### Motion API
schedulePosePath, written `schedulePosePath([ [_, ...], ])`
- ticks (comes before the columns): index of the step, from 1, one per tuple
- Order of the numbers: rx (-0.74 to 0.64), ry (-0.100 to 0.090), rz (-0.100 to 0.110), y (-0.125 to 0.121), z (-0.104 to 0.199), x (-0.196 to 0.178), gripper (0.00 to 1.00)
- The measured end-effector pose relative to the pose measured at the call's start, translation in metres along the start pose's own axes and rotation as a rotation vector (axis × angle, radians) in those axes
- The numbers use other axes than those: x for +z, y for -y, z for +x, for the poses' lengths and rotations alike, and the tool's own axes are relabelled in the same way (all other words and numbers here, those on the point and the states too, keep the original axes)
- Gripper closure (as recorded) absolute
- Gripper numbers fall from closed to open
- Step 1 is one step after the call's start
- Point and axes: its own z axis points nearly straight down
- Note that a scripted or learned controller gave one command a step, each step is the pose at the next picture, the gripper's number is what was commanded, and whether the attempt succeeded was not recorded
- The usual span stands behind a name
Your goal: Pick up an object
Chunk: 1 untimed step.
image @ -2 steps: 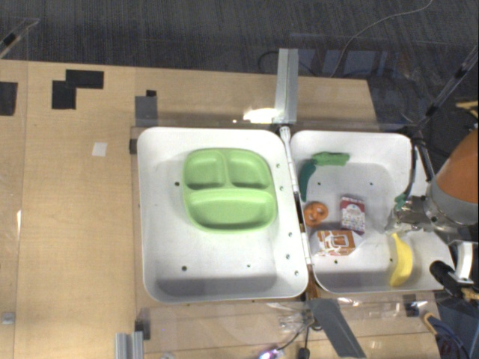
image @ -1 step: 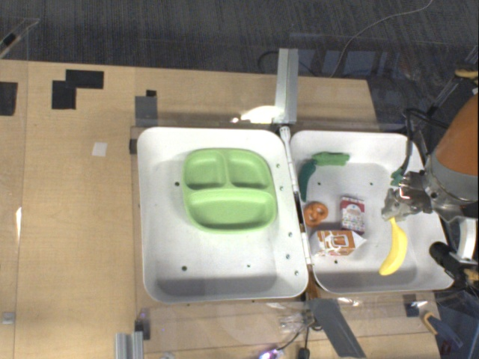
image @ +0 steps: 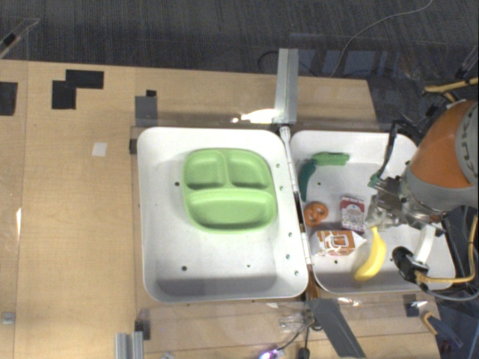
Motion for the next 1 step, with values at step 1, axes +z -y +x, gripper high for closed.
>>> schedulePosePath([
  [1, -0.348, 0.001, -0.005, 0.0018, 0.0241, -0.1204, 1.00],
])
